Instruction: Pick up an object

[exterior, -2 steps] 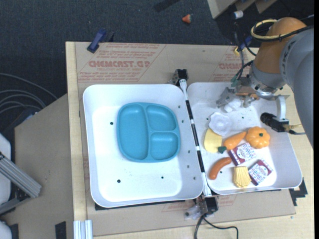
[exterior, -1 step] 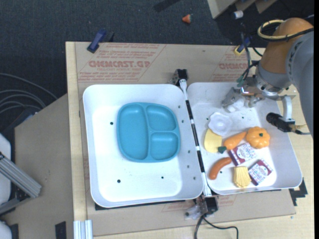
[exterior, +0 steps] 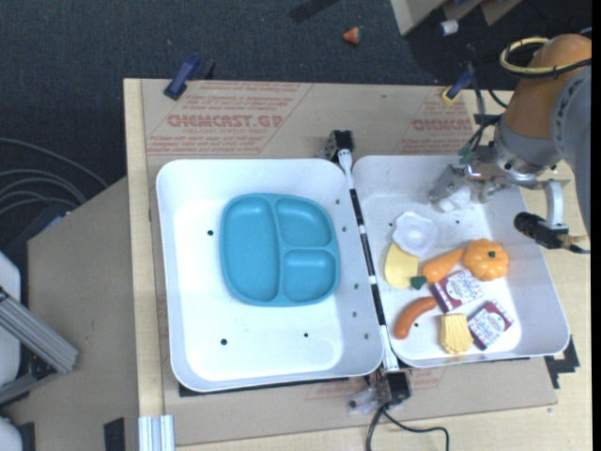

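My gripper [exterior: 462,184], fingers spread, hovered in the right white bin [exterior: 535,289]; I judged it needed centring over the clear plastic cup [exterior: 414,229] first.

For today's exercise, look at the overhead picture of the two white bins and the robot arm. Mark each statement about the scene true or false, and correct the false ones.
1. The blue divided tray lies in the left bin. True.
2. The toy pumpkin sits in the left bin. False: it is in the right bin, next to the carrot.
3. The gripper is over the far part of the right bin. True.
4. The blue tray has a single undivided compartment. False: it is split into three sections.
5. The hot dog lies near the front of the right bin, beside the divider between the bins. True.
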`<state>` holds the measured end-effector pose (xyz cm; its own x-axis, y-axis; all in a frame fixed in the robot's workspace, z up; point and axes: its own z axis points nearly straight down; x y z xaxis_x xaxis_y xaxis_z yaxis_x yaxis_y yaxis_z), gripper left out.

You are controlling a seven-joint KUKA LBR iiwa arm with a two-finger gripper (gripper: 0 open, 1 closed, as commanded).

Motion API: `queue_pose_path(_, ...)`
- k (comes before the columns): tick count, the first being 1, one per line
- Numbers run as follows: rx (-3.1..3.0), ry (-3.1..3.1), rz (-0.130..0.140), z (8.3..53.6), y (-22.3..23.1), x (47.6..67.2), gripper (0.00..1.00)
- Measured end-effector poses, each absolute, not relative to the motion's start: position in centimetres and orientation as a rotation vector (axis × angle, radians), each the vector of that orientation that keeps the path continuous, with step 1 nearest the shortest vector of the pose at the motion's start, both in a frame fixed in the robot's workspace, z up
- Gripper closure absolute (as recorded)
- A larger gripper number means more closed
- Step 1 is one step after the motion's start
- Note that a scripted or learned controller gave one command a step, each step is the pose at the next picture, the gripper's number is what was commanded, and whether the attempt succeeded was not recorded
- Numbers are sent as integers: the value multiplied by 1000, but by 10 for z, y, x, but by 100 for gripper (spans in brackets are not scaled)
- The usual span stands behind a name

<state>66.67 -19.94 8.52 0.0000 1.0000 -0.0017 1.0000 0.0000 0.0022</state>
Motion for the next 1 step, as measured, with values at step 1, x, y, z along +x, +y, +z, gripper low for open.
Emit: queue_pose_path(1,2221,2224,0,85,-169,667,0)
